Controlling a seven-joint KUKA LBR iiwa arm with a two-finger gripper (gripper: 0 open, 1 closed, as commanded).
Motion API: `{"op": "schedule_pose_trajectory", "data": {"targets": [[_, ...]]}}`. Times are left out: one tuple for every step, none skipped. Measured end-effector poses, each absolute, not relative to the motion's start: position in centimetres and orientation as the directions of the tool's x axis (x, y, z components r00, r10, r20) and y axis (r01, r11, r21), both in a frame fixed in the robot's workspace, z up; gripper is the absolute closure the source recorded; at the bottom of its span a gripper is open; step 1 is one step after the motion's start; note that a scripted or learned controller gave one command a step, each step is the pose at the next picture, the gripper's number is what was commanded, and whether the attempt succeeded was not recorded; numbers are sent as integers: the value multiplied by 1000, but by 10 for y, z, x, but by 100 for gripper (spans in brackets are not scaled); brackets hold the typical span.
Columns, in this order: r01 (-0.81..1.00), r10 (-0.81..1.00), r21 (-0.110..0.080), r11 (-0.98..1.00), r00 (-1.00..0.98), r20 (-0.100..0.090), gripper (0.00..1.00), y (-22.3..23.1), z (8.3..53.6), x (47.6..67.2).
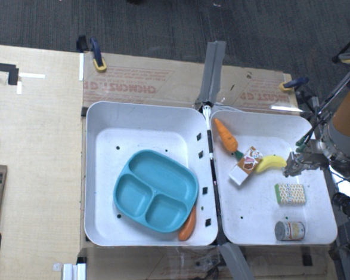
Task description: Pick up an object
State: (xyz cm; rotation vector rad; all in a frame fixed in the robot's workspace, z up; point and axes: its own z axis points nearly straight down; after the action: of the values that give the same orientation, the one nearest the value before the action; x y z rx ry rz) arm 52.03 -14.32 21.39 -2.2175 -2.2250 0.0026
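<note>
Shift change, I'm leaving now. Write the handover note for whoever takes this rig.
Gripper: low over the right bin, at the banana's right end. Nothing seen between its fingers; open or shut can't be told.
Right bin: banana, carrot, small carton, sponge, can.
Left bin: blue tray with a second carrot against its lower right rim.
Done: no pick visible.
Left: grasp and lift an object; the banana looks the likeliest target.
</note>
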Motion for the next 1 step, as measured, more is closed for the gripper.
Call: {"op": "schedule_pose_trajectory", "data": {"targets": [[1000, 1000, -1, 3, -3, -1, 0, -143, 214, 520]]}}
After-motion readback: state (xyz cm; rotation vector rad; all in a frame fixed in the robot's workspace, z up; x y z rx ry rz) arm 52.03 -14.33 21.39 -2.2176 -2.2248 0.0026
